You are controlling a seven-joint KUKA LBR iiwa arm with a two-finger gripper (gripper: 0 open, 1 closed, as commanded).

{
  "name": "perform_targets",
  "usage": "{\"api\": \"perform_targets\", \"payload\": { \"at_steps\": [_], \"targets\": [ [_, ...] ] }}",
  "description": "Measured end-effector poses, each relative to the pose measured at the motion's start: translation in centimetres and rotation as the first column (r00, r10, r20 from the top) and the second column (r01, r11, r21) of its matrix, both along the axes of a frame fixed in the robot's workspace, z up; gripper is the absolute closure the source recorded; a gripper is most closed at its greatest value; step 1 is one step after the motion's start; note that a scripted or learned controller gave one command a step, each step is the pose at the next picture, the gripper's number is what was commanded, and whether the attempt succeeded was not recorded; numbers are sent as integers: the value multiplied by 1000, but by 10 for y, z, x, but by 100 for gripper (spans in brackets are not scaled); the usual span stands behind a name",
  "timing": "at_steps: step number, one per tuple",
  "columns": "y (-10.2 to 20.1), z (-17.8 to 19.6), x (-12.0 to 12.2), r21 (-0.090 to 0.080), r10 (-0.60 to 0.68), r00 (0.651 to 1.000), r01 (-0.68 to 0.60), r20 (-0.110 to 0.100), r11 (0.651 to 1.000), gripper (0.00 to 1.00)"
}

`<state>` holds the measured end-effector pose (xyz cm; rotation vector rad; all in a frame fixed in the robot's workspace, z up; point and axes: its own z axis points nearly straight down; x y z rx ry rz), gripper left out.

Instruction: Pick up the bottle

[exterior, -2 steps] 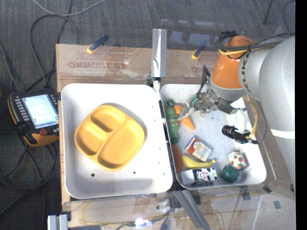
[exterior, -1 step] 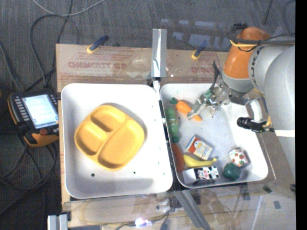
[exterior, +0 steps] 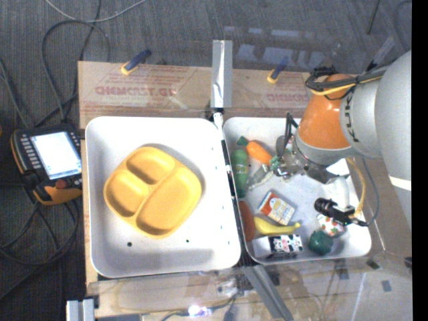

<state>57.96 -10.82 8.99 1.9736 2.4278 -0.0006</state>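
A green bottle [exterior: 239,167] lies along the left wall of the right bin [exterior: 361,249], its cap end toward the back. My gripper [exterior: 282,164] hangs low over the middle of that bin, to the right of the bottle and apart from it. The orange band [exterior: 326,124] of the wrist rises just behind it. An orange carrot-like toy [exterior: 258,152] lies between the bottle and the gripper. A pale, glinting object [exterior: 259,176] sits just left of the gripper's tip.
The right bin also holds a small orange-and-white carton [exterior: 276,208], a banana [exterior: 273,226], a black-and-white item [exterior: 285,245], a green round toy [exterior: 319,243] and a red piece [exterior: 247,217]. A yellow divided plate [exterior: 154,190] fills the left bin [exterior: 100,246].
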Motion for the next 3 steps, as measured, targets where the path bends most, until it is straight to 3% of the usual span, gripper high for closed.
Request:
{"api": "perform_targets", "payload": {
  "at_steps": [1,2,3],
  "targets": [
    [4,0,29,-3,275,961,-275,-3,961,0],
    [5,0,-57,1,371,929,-371,0,929,0],
    [-13,0,21,1,476,880,-476,2,880,0]
  ]
}}
